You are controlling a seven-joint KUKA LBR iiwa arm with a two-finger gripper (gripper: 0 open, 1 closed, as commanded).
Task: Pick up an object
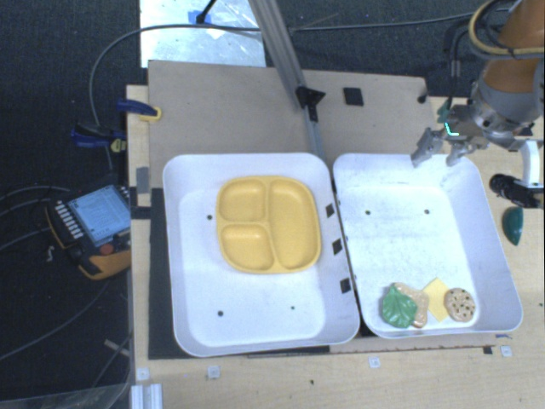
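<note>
Gripper point(443, 149) spread wide over the far right corner of the right bin point(409, 228), nothing between the two grey fingers point(424, 148), tips pointing down toward the far rim. Cannot tell whether the tips touch the rim or hang just above it. Small teal light on the wrist just above. Arm point(511, 66) coming in from the right, orange band partly cut by the top right corner, upper links out of frame.

Near the right bin's near right corner, well apart from the gripper: a green leaf-shaped piece point(395, 307), a tan piece point(417, 303) partly over it, a yellow wedge point(437, 298) and a round speckled cookie point(460, 303), all crowded together, edges overlapping, hard to separate. Exact kind of the tan piece unclear.

In the left bin point(247, 313), a yellow tray point(268, 224) with three compartments, lying flat, toward the far side.

Beyond the right bin's right wall, a teal object point(513, 226), partly cut off, shape unclear. Far left, off the bench, a handheld pendant point(92, 224) with a lit screen, cables trailing.
</note>
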